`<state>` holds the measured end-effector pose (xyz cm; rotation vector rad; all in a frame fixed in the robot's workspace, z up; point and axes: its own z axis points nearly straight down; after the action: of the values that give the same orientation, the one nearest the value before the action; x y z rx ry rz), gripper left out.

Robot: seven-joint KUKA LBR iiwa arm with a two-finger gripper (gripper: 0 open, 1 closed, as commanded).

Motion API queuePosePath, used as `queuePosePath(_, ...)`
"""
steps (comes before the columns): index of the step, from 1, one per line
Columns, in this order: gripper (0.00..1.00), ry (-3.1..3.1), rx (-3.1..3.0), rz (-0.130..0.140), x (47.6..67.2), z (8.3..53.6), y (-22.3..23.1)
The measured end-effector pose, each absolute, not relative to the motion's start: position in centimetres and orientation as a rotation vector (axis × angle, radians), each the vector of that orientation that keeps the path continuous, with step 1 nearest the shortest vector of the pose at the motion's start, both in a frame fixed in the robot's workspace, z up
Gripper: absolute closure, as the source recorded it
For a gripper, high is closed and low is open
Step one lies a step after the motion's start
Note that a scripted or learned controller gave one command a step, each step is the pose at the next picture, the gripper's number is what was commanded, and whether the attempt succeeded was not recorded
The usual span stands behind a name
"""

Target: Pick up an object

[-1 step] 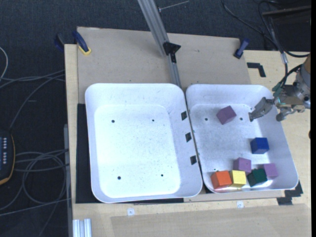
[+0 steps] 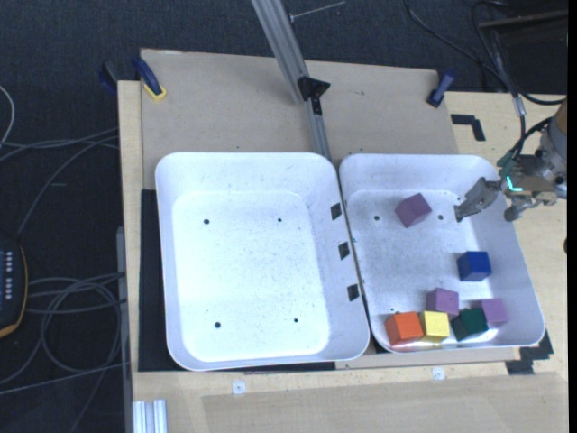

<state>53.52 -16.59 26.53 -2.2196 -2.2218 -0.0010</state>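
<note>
You are looking down on a dark carpeted floor (image 2: pixel 54 25) with loose black cables (image 2: pixel 54 269) trailing across its left side and far right corner. On it sits a tan wooden bench (image 2: pixel 234 106), with blue clamps (image 2: pixel 149 78) at its far corners and a grey metal pole (image 2: pixel 284 48) slanting up from its far middle. Two shallow white bins lie side by side on the bench. The left bin (image 2: pixel 180 179) has a speckled floor with a few dark dots. The right bin (image 2: pixel 361 174) holds all the blocks.

The gripper (image 2: pixel 494 201) comes in from the right, over the far right part of that bin, its two fingers spread apart with nothing between them. A purple block (image 2: pixel 413 209) lies to its left, tilted, apart from the fingers. A blue block (image 2: pixel 474 265) sits nearer you, by the right wall. Along the near wall you have a cluster: an orange block (image 2: pixel 405 327), a yellow block (image 2: pixel 436 325), a green block (image 2: pixel 470 323), and two more purple ones (image 2: pixel 443 299) (image 2: pixel 493 310) just behind them.

You can read no label or writing anywhere.
</note>
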Motion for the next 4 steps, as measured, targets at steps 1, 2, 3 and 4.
queuePosePath(1,0.0,-2.217,-2.218,0.004,52.5,21.2,-16.9)
queuePosePath(2,0.0,-2.216,-2.217,0.005,52.6,15.0,-17.3)
queuePosePath(3,0.0,-2.234,-2.233,-0.012,53.1,12.0,-17.5)
queuePosePath(4,1.0,-2.236,-2.231,-0.016,53.2,12.8,-17.3)
